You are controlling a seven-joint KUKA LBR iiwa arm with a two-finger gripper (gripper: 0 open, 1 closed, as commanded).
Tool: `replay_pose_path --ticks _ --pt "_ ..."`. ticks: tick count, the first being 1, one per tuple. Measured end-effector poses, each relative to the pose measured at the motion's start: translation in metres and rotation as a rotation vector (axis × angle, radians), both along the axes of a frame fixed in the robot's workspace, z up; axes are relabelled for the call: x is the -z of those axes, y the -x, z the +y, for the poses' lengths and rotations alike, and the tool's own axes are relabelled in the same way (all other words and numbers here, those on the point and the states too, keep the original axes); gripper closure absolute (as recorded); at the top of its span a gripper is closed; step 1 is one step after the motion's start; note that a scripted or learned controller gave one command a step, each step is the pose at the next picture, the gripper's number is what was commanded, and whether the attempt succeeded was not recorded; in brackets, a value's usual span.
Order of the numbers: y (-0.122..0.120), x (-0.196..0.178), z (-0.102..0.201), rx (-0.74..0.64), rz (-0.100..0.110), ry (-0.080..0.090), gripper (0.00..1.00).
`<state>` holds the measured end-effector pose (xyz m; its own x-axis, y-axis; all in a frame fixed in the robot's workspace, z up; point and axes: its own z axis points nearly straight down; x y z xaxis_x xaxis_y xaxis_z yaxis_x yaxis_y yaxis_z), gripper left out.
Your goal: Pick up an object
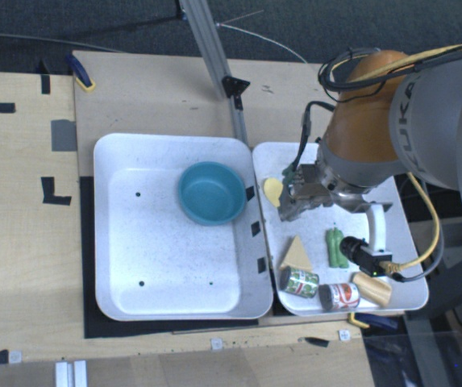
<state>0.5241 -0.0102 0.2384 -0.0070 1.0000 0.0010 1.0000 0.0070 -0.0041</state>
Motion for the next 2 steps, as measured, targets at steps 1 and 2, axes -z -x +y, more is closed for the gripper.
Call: replay_pose_path --ticks 1,2 --pt "-0.01 0.004 0.051 0.0 -0.002 0.0 1.0" --pt "0.0 0.0 0.1 0.0 -0.001 0.0 1.0"
